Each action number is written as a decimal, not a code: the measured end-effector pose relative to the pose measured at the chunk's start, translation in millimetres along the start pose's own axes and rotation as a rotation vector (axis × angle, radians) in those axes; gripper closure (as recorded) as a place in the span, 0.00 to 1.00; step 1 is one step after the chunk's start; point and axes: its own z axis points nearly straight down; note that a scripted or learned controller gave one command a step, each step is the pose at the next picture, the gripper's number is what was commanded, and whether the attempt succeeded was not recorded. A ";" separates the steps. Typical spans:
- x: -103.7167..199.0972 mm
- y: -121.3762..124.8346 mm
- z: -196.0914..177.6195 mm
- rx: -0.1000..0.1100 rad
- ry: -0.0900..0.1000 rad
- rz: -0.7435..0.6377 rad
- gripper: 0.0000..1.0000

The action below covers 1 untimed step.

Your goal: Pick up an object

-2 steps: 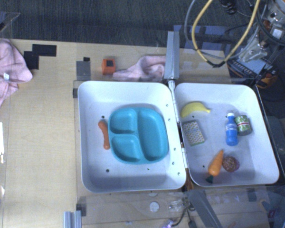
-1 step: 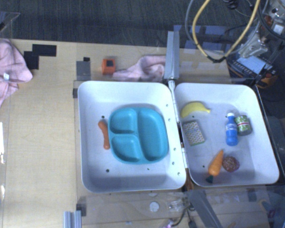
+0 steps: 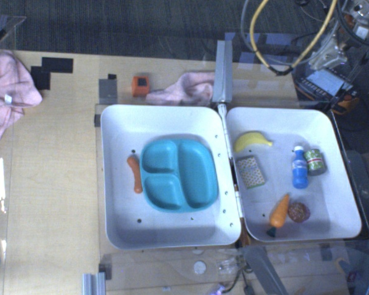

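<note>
the yellow plastic toy banana (image 3: pixel 253 141) lies in the right white bin (image 3: pixel 341 165), near its back left corner. likely light, rigid, smooth: grip across its middle. gripper state: cannot tell.

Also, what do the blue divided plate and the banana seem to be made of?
The blue divided plate looks like moulded plastic: one even colour, rounded compartments, a soft sheen. The banana is probably a plastic toy too, smooth and uniformly yellow, though a real one cannot be excluded.

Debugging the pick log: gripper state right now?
Gripper: cannot be told from the camera view. Banana, blue bottle and carrot all lie loose in the right bin.
</note>
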 end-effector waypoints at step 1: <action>3.8 -1.7 -8.6 0.013 0.008 0.004 1.00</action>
